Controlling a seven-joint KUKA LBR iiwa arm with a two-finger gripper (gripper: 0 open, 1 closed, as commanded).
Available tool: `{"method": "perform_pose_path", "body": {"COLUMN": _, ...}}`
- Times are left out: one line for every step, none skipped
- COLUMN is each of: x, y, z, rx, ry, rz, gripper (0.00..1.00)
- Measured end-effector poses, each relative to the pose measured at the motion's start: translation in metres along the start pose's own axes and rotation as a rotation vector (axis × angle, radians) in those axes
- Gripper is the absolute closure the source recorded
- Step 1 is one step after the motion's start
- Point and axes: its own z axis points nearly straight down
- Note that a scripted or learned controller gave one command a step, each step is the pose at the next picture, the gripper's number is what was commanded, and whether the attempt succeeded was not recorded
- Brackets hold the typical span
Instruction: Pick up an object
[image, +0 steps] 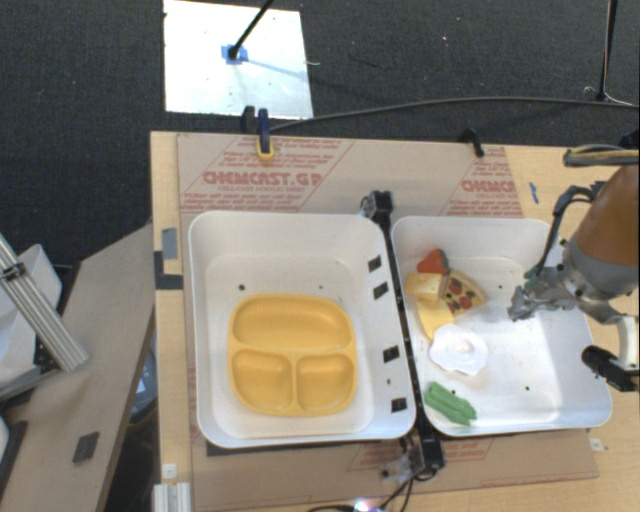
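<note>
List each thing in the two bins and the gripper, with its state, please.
yellow tray: flat in left bin, compartments bare.
pizza slice: lying in right bin.
strawberry: lying beside the pizza slice.
fried egg: lying flat.
green pea pod: lying near the front wall.
gripper: low in right bin, holding nothing visible.

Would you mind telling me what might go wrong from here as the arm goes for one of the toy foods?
1. The pizza slice, cheese wedge and red piece lie bunched together, so a grasp may catch two items or knock one aside.
2. The fried egg looks flat, so the gripper could slip off it.
3. The green pea pod sits near the bin wall, risking a collision.
</note>
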Motion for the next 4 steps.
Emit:
{"method": "perform_pose_path", "body": {"x": -0.006, "y": 0.011, "z": -0.053, "rx": -0.005, "ry": -0.002, "rz": -0.003, "gripper": 1.00}}
{"method": "perform_pose_path", "body": {"x": 0.005, "y": 0.013, "z": -0.108, "rx": -0.004, "ry": -0.001, "rz": -0.005, "gripper": 1.00}}
{"method": "perform_pose_path", "body": {"x": 0.004, "y": 0.014, "z": -0.138, "rx": -0.003, "ry": -0.001, "rz": -0.004, "gripper": 1.00}}
{"method": "perform_pose_path", "body": {"x": 0.054, "y": 0.025, "z": -0.127, "rx": 0.000, "ry": 0.001, "rz": -0.007, "gripper": 1.00}}
